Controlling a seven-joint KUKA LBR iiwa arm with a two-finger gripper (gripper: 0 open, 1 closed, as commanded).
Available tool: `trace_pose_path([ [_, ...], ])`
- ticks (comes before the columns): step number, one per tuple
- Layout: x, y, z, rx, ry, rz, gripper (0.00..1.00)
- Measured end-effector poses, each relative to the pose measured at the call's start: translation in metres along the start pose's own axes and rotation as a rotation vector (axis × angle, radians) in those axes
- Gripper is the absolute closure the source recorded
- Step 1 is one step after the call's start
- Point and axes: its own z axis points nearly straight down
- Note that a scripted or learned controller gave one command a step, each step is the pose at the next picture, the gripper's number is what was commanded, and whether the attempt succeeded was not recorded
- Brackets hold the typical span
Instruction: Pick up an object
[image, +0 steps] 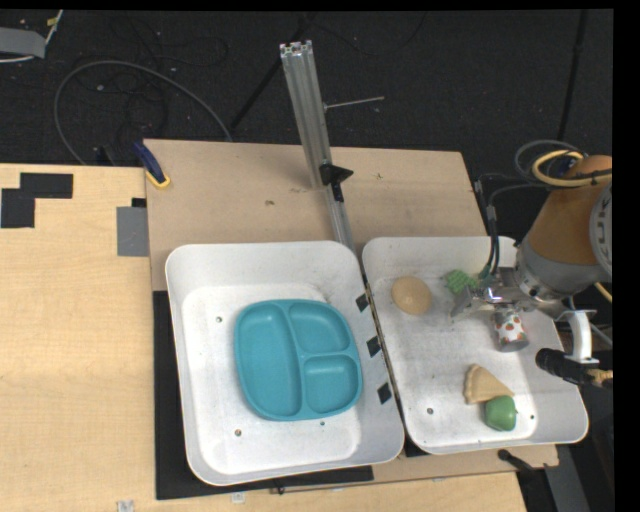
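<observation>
Two shallow white bins sit side by side on the bench. The left bin (200, 300) holds a teal divided plate (297, 358) with three compartments, lying flat near the bin's middle. The right bin (440, 400) carries the loose objects.

In the right bin, a tan rounded object (410, 295) lies near the far left part, just beside the bin's left wall. A small green leafy object (459, 281) lies to its right, at the far side of the bin. Toward the near right corner, a tan wedge-shaped object (483, 383) lies touching a green rounded object (500, 413), the green one nearer to the camera and to the bin's rim.

The arm (570, 225) reaches in from the right, its orange band visible above the wrist. The gripper (492, 294) hangs over the far right part of the right bin, close beside the green leafy object. Its metal tip is small and partly blurred, so whether it is spread or closed cannot be told. Just below the gripper there is a small white object with red and green marks (511, 329); it seems to rest in the bin, apart from the tip, though the view is too coarse to be sure.

An upright metal post (308, 110) stands beyond the bins, on the far side of the bench.
</observation>
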Motion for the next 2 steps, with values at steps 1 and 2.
trace_pose_path([
  [1, -0.003, -0.002, -0.007, 0.006, -0.004, 0.002, 1.00],
  [2, -0.007, -0.002, -0.050, 0.005, -0.009, 0.005, 1.00],
])
